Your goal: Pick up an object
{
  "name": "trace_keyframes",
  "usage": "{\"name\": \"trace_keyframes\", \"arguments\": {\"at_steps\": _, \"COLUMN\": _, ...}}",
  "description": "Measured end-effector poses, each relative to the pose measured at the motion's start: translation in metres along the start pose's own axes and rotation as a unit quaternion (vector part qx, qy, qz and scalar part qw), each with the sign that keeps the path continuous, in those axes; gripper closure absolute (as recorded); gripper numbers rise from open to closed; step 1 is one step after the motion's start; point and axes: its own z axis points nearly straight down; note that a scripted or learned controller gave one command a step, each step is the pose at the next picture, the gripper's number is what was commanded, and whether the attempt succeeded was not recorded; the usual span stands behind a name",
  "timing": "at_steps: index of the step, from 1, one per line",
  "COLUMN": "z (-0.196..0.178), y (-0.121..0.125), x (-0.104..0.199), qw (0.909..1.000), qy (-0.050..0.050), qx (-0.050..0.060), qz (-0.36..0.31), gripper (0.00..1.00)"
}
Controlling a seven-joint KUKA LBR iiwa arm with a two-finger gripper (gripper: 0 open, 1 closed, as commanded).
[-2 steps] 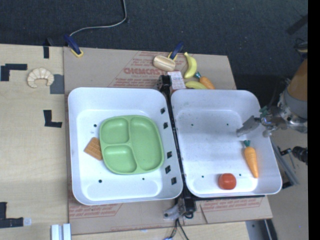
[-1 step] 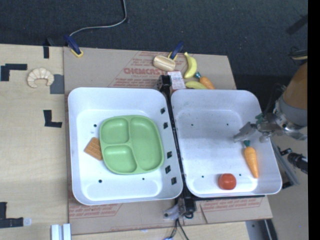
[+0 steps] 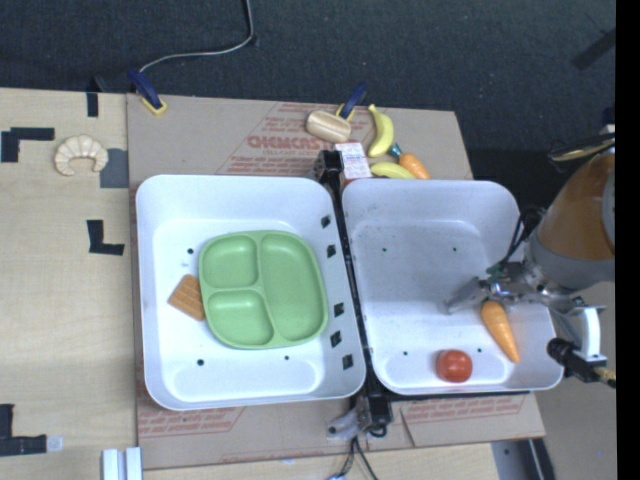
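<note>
in the right bin [image 3: 430, 208], the tomato [image 3: 454, 365] lies near the front wall and the carrot [image 3: 499, 329] just behind it. the gripper [image 3: 478, 293] is low, next to the carrot's top end; it looks spread and pinches nothing. so nothing is lifted yet. beyond the bins lie bananas [image 3: 380, 140].

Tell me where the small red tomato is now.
In the camera view, the small red tomato lies in the right white bin, near its front wall, just left of and below the orange carrot.
</note>
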Motion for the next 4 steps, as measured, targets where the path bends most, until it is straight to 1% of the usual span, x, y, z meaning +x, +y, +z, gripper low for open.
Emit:
{"name": "trace_keyframes", "arguments": {"at_steps": 1, "z": 0.004, "y": 0.051, "x": 0.033, "qw": 1.0, "qy": -0.002, "qx": -0.004, "qz": -0.001, "gripper": 0.0}}
{"name": "trace_keyframes", "arguments": {"at_steps": 2, "z": -0.083, "y": 0.009, "x": -0.001, "qw": 1.0, "qy": -0.002, "qx": -0.001, "qz": 0.0, "gripper": 0.0}}
{"name": "trace_keyframes", "arguments": {"at_steps": 3, "z": -0.005, "y": -0.033, "x": 0.007, "qw": 1.0, "qy": 0.0, "qx": 0.0, "qz": 0.0, "gripper": 0.0}}
{"name": "trace_keyframes", "arguments": {"at_steps": 4, "z": -0.015, "y": -0.032, "x": 0.008, "qw": 1.0, "qy": 0.0, "qx": 0.0, "qz": 0.0, "gripper": 1.0}}
